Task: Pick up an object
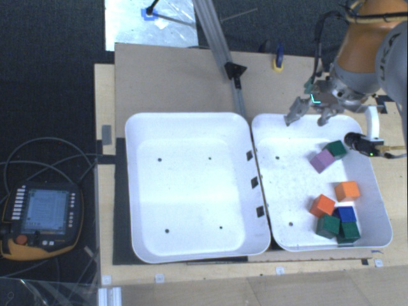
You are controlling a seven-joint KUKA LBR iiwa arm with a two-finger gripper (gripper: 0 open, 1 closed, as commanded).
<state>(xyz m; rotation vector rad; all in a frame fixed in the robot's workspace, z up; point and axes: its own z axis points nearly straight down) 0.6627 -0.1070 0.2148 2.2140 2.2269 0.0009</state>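
seven small blocks sit in the right-hand bin (280, 234), all crowded toward its right side, which looks like the loose scatter of things dropped in for picking, not a deliberate layout. a purple block (322, 160) and a dark green block (335, 149) touch each other near the upper middle. lower down, an orange block (347, 190) lies just beside another orange block (322, 204), and at the bottom right corner a blue block (347, 213) is wedged between two more green blocks (329, 225), the second (349, 233) against the bin wall. the left-hand bin (191, 190) holds no blocks.

the gripper (310, 114) hangs over the far rim of the right-hand bin, well apart from every block. its two fingers are spread and nothing is between them, so it grips nothing. the arm (370, 37) leans in from the right, wrist angled down toward the bin. the purple and green pair is the nearest candidate, though their contact may make a clean pinch awkward.
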